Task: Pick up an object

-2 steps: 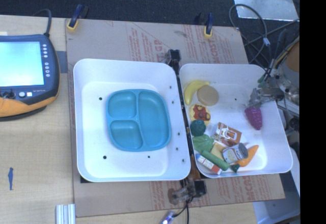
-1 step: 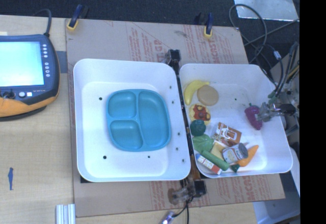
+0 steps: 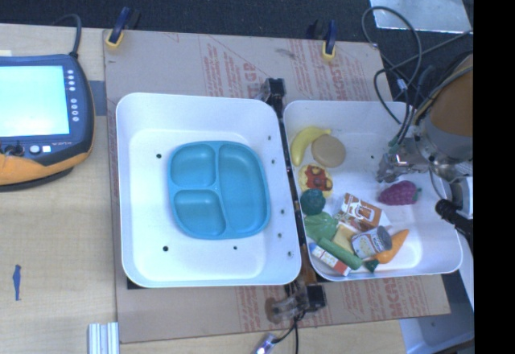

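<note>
Claw just left of purple grapes, rt bin.

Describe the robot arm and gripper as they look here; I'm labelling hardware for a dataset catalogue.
The grey robot arm enters from the right edge, a rounded body with an orange band across it. Black cables loop above it and run down to the wrist. The gripper is a small grey metal assembly with darker, angular parts at its tip. A black cylindrical piece juts out just below. No markings are legible.
</note>
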{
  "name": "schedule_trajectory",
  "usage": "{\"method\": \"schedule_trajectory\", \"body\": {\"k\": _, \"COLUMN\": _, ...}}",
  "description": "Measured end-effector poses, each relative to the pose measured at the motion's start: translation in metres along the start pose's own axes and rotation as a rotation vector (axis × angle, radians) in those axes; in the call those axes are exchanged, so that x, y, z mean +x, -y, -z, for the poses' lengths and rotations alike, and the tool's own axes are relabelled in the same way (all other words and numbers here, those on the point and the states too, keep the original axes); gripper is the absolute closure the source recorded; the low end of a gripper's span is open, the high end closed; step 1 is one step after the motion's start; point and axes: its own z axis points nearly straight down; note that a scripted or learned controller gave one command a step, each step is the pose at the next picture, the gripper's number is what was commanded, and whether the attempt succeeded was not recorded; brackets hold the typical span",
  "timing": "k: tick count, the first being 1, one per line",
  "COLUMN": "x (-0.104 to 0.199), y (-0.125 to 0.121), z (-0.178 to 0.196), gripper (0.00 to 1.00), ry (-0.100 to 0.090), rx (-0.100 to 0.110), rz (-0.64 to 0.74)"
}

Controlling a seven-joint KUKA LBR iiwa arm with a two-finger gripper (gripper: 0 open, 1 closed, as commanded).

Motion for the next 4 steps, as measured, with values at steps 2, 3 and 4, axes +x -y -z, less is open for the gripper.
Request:
{"method": "schedule_trajectory", "body": {"k": 2, "x": 0.087, "y": -0.062, "z": 0.115, "gripper": 0.0, "ry": 0.001, "rx": -0.007, "rz": 0.002}}
{"method": "schedule_trajectory", "body": {"k": 3, "x": 0.004, "y": -0.05, "z": 0.131, "gripper": 0.0, "ry": 0.004, "rx": -0.004, "rz": -0.004}}
{"method": "schedule_trajectory", "body": {"k": 4, "x": 0.102, "y": -0.057, "z": 0.077, "gripper": 0.0, "ry": 0.001, "rx": 0.0, "rz": 0.002}}
